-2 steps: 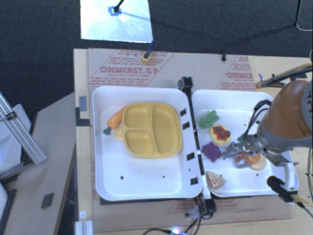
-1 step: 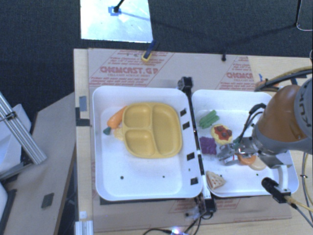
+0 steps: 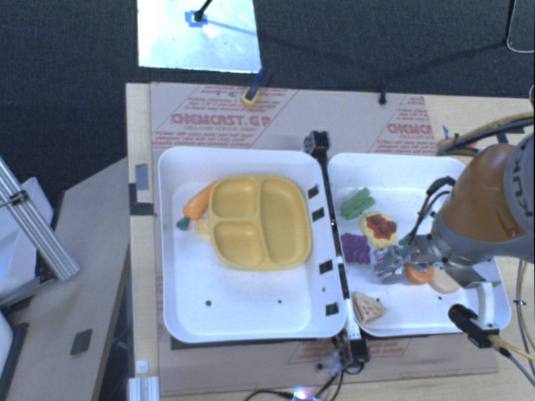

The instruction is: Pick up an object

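My gripper [image 3: 390, 264] hangs low in the right bin [image 3: 399, 170], just right of a purple grape bunch [image 3: 355, 247] and below a small pizza slice [image 3: 379, 227]. An orange piece [image 3: 420, 275] lies against the gripper's right side, and a beige round piece [image 3: 444, 283] sits beside that, partly under the arm. A green pod [image 3: 357, 201] lies further back in the bin. A sandwich wedge [image 3: 367, 308] rests in the front left corner. I cannot make out whether anything is gripped.
The left bin [image 3: 251, 326] holds a yellow divided plate [image 3: 255, 222] with a toy carrot [image 3: 197, 200] at its left edge. The divider wall [image 3: 330, 224] between the bins runs just left of the grapes. The arm's grey body [image 3: 493, 207] covers the right bin's right side.
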`<state>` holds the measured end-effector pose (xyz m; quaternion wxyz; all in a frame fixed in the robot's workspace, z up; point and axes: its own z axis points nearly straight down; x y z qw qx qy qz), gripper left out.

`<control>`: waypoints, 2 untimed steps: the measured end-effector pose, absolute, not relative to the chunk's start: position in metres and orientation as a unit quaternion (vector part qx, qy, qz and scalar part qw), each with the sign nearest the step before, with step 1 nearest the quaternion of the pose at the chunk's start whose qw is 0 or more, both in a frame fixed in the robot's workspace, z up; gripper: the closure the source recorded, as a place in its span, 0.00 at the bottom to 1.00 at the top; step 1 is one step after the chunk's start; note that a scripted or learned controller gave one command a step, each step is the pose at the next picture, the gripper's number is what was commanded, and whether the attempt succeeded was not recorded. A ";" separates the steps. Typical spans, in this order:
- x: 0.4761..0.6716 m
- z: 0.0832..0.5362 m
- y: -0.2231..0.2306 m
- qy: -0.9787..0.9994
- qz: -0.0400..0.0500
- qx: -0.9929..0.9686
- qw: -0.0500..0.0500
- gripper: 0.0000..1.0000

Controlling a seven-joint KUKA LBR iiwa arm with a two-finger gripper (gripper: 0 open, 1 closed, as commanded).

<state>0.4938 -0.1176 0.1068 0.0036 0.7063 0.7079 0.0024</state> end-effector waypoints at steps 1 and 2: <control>0.501 0.169 -0.116 0.709 0.002 0.706 0.003 1.00; 0.503 0.223 -0.116 0.709 0.002 0.705 0.003 1.00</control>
